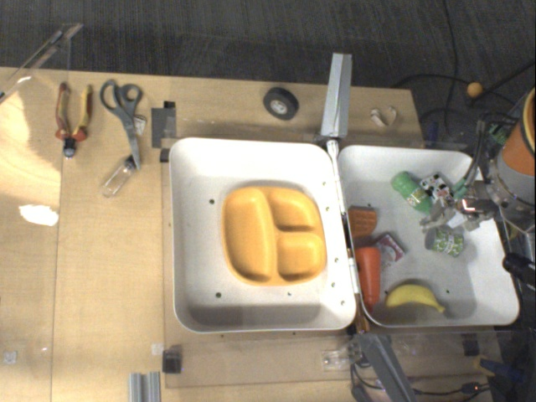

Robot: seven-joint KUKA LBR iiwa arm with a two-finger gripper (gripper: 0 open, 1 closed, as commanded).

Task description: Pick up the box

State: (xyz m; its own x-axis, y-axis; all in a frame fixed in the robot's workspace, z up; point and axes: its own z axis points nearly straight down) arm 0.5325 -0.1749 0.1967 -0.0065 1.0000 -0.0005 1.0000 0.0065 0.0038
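a: where is the box (363,221)?

b: in the right bin (494,308), hard against that bin's left wall, about halfway along it. it is a small orange-brown box lying flat. just below it lies a red-orange carrot-shaped thing (369,275), nearly touching it, and a small purple packet (390,245) sits just beside both.

a: and the gripper (452,201)?

b: over the same bin, but toward its right side, well apart from the box. it hangs between a green bottle (408,186) at its upper left and a crumpled green-and-white item (445,241) just below it. the grey arm (515,162) comes in from the right edge.

a: is it open, or has it got hold of anything?

b: i cannot tell. the metal parts at its tip blur into the clutter there, and nothing is plainly caught in it. the box is not in its grasp.

a: what else is there?

b: a banana (414,297) near the right bin's front wall, and a yellow divided tray (273,234) in the middle of the left bin (193,224). scissors (126,111), red-handled pliers (72,115) and a roll of tape (280,103) lie on the bench behind the bins.
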